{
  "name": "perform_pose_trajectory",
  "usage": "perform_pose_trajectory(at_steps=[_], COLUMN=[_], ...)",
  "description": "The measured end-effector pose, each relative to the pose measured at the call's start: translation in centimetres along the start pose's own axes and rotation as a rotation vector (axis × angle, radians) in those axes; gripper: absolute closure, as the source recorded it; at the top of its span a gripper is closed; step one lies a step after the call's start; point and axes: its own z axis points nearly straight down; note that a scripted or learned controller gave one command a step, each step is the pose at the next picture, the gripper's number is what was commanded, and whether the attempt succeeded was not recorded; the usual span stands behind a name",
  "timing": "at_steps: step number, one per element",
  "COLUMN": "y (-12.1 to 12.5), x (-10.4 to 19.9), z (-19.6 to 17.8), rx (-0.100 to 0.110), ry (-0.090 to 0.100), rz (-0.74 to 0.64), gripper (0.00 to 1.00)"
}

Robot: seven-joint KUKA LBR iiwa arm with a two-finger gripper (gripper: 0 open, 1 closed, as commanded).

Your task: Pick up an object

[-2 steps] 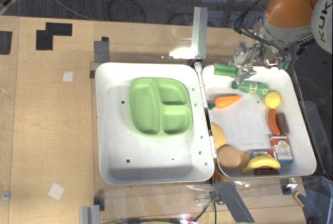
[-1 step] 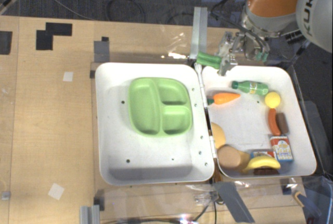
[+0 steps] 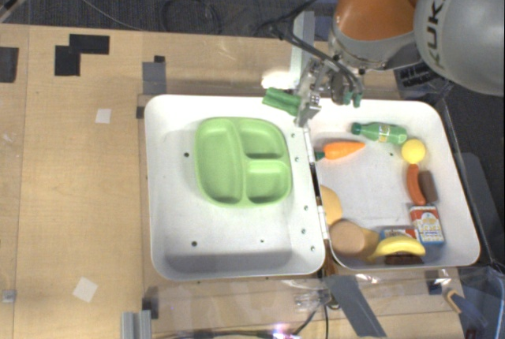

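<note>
My gripper (image 3: 304, 105) hangs over the rim between the two bins, at their far side. A small dark-green oblong object (image 3: 280, 101) sticks out to the left from between its fingers, raised above the left bin (image 3: 170, 172). The fingers are shut on its right end. Below and to the right, in the right bin (image 3: 442, 124), lie an orange carrot (image 3: 345, 149), a green bottle (image 3: 379, 132), a yellow lemon (image 3: 413, 150) and a red-brown sausage (image 3: 420, 186).
A light-green divided plate (image 3: 242, 160) lies in the left bin. The right bin's near end holds a red-and-white box (image 3: 427, 223), a banana (image 3: 398, 248), a brown roll (image 3: 351, 236) and a tan piece (image 3: 331, 206). The arm's orange band (image 3: 375, 2) looms over the far right.
</note>
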Motion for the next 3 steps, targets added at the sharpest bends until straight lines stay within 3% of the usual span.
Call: perform_pose_trajectory(at_steps=[1,2,3], y=[-4.1,-1.7,-9.1], x=[-1.3,-3.3,7.3], z=[-1.7,-2.8,2.4], rx=[0.003,0.001,0.005], ry=[-0.001,-0.003,0.005], rz=[-0.242,-0.059,-0.206], gripper=[1.0,1.0,1.0])
